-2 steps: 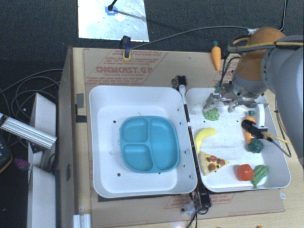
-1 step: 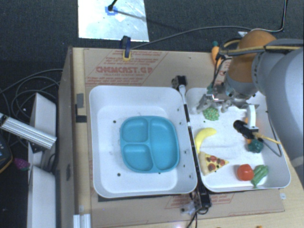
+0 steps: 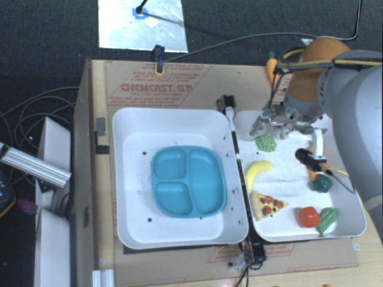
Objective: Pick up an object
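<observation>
Tool (image 3: 272, 126) low over right bin (image 3: 350, 220)'s far corner, broccoli (image 3: 266, 142) just below it toward camera; its grip state unreadable from here.

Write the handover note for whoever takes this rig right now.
Pincer: low at the far end of the right bin, just above the green broccoli piece; nothing seen held.
Right bin also holds the banana, pizza slice, tomato, a green leafy piece and a dark green item.
Left bin holds the blue divided plate.
Done: approach. Left: grasp and lift.
</observation>
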You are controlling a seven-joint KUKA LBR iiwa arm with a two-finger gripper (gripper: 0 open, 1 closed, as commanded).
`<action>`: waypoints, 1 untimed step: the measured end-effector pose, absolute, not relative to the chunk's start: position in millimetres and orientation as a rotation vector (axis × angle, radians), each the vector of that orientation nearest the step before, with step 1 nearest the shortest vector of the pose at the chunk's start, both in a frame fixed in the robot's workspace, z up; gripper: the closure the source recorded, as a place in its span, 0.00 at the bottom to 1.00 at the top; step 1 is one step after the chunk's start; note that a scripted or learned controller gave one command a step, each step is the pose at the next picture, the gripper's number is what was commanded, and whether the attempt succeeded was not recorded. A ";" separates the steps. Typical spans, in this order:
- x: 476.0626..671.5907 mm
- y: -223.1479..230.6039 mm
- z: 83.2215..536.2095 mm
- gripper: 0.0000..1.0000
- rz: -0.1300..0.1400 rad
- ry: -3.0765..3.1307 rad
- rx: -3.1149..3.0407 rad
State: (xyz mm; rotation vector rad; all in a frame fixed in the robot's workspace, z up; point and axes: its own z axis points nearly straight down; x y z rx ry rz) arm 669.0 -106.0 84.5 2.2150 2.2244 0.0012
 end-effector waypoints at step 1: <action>670.4 -106.0 96.5 1.00 0.004 2.225 2.208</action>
